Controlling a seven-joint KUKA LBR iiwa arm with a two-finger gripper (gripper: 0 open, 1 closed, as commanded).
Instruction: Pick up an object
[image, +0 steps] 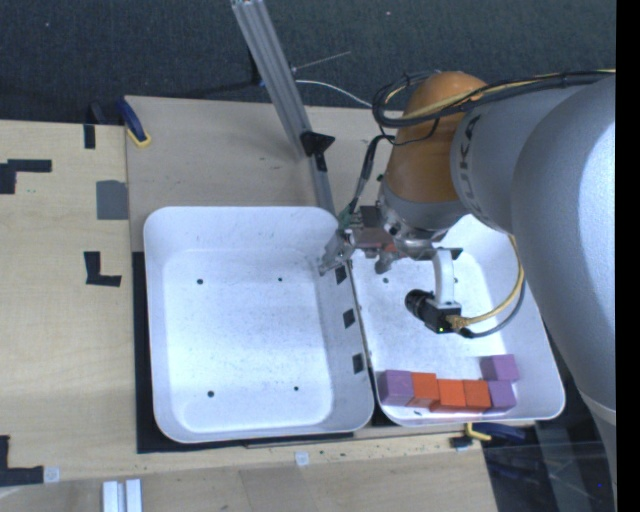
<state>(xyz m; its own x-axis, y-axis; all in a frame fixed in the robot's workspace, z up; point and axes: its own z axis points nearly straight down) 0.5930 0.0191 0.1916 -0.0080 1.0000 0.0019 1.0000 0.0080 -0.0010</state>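
Several small blocks lie in a row along the front edge of the right bin (400, 340): a purple block (398, 384) at the left, two orange blocks (425, 388) (466, 394) in the middle, and purple blocks (501, 368) at the right. My gripper (359, 262) hangs over the back left corner of the right bin, close to the wall shared by the two bins and well behind the blocks. Its fingers stand apart, with nothing between them. The grey arm and its orange band cover the back of the right bin.
The left bin (150, 232) sits beside the right one, their walls touching. A slanted metal post (285, 95) rises behind the bins. A black camera unit with a cable (432, 310) hangs off the wrist above the right bin.
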